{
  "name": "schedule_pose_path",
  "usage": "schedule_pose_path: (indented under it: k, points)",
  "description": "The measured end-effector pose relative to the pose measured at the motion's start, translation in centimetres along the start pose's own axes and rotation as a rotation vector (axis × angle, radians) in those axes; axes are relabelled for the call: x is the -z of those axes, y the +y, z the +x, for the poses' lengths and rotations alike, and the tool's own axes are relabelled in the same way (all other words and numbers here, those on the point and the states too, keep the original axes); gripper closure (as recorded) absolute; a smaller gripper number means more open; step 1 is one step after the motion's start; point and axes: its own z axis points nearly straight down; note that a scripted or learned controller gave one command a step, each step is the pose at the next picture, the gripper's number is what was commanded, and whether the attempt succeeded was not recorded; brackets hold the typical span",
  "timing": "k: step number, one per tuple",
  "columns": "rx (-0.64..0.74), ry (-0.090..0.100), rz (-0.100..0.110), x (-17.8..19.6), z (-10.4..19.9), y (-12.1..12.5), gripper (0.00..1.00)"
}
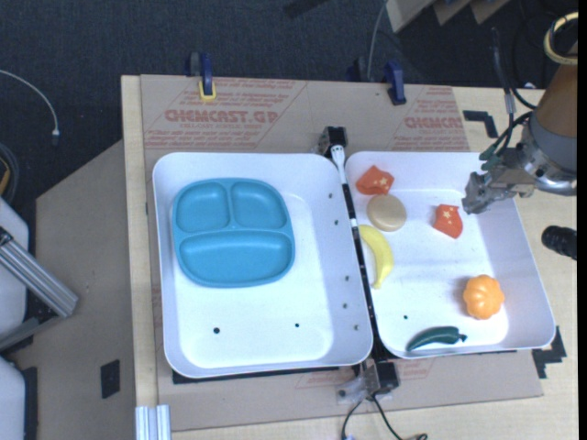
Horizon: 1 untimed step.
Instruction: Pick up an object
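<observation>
We see the nearest candidate, a small red piece of toy food (448, 220), lying on the floor of the right bin (514, 273), just to the left of the gripper (479, 198) and slightly toward the near edge, apart from it. The gripper hangs over the far right part of that bin, pointing left and downward, with nothing visible between its tips; we cannot tell whether it is parted or closed, because the tip is small and dark against the white. Farther left of the gripper sits a red-orange toy tomato piece (374, 181) near the bin's far left corner, and just below it a round beige disc (387, 213), the two close together. Below the disc a yellow banana (377, 255) lies along the bin's left wall, curving toward the near side. Toward us from the gripper, well apart, an orange toy pumpkin (482, 297) rests by the right wall, and near the front rim lies a dark green pepper (437, 338). Beyond the divider, far to the gripper's left, the left bin (275, 337) holds a blue divided plate (235, 232) with three compartments. Both bins rest on a brown cardboard sheet (275, 108) held by blue clamps (204, 70) at its far edge.
</observation>
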Motion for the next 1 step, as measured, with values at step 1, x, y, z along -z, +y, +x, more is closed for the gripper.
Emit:
schedule_pose_path:
  k: [1]
  points:
    - [0.000,0.000,0.002,-0.79,4.57,0.11,1.00]
